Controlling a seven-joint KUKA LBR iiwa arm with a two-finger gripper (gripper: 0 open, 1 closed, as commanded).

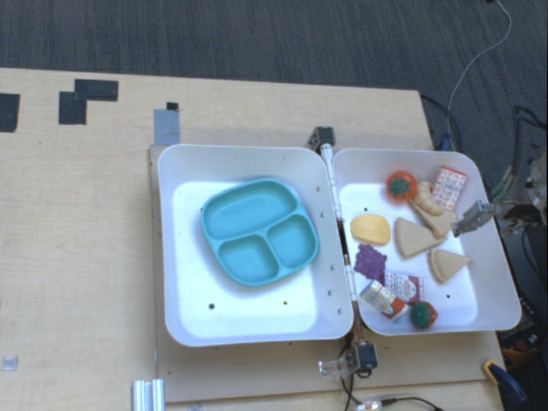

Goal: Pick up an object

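Right at the edge of the scene, a small grey part of the end effector (473, 220) pokes in over the right rim of the right bin; whether it is released or clenched cannot be told, and nothing is visibly between it.

Two white bins sit side by side on the table (77, 229). One left bin (184, 315) holds a single blue plate (259, 231) with three compartments, lying tilted near the bin's middle.

One right bin (490, 302) holds the loose things. Going left to right: one yellow oval piece (370, 229) lies toward the bin's left side, with one purple piece (370, 262) just near of it. Near that, one small can (383, 299) lies on its side, touching one red-and-white packet (404, 286). One green ball (423, 314) sits at the near edge. One red tomato (401, 185) sits at the far side, beside one tan lumpy piece (431, 210). Two tan wedges follow: a larger wedge (413, 237) in the middle and a smaller wedge (447, 265) to its right. One pink-and-white box (449, 187) lies at the far right, close to the tan lumpy piece.
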